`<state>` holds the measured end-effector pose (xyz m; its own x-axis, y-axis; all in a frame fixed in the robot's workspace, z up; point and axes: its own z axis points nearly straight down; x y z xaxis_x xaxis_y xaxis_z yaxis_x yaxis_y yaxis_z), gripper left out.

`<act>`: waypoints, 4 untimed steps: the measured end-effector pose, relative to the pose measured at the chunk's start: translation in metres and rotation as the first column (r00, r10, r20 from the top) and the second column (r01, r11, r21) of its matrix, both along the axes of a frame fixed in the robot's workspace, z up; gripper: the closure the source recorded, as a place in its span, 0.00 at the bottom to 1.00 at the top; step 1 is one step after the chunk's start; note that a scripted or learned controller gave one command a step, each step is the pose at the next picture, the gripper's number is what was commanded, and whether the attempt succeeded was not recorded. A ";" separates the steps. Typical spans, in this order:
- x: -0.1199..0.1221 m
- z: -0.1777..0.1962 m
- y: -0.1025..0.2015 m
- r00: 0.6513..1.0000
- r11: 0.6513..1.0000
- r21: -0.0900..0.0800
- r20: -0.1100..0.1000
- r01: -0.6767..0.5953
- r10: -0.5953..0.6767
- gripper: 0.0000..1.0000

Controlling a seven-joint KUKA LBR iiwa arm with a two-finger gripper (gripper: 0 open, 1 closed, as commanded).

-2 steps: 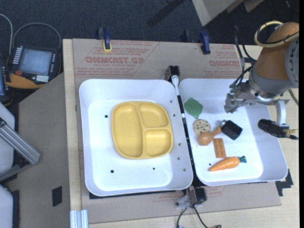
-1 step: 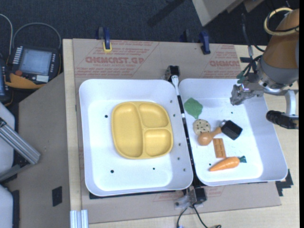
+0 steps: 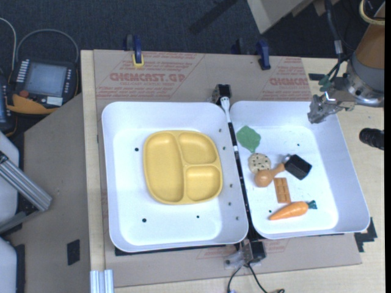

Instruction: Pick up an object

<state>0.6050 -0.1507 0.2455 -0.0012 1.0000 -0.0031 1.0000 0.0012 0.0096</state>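
My gripper hangs over the far right corner of the right bin, apart from all the objects. In that bin lie a green leaf-shaped piece, a speckled cookie, a tan wooden pestle-like piece, a black block, a brown wafer and an orange carrot. Nothing shows between the gripper's fingertips.
A yellow divided plate fills the middle of the left bin. Blue clamps hold the cardboard sheet at the far edge. A handheld controller rests off the bench at the left.
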 end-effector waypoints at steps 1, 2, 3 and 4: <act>0.000 -0.010 0.057 1.000 1.000 0.006 -0.012 -0.005 0.005 1.00; -0.019 -0.017 0.109 1.000 1.000 0.006 -0.014 -0.004 0.004 1.00; -0.025 -0.008 0.158 1.000 1.000 0.005 -0.012 -0.004 0.004 1.00; -0.034 -0.026 0.212 1.000 1.000 0.005 -0.014 -0.004 0.004 1.00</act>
